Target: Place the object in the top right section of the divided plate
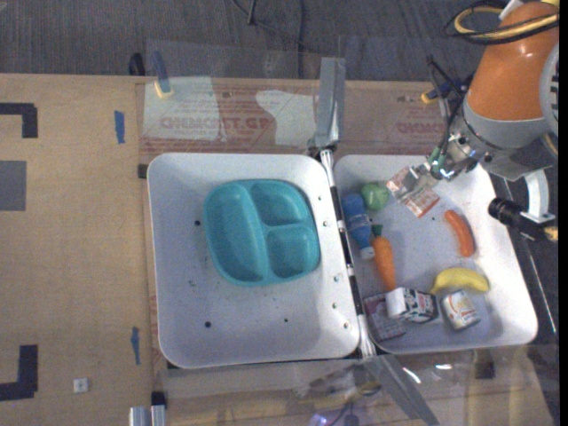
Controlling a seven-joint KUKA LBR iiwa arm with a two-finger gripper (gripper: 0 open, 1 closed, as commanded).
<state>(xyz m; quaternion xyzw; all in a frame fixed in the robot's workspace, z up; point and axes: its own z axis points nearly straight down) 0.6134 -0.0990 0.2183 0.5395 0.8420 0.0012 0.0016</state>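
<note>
Camera view has the teal divided plate (262,232) alone in the left bin (177,327), bare floor at its 6 o'clock, while the right bin (510,313) crowds a carrot (383,263), sausage (460,232), banana (461,280) and can (460,310); the gripper (424,177) hangs at that bin's 12 o'clock rim over a small packet (414,192), its opening and grasp impossible to tell.

Bright, even light; slight softness
</note>
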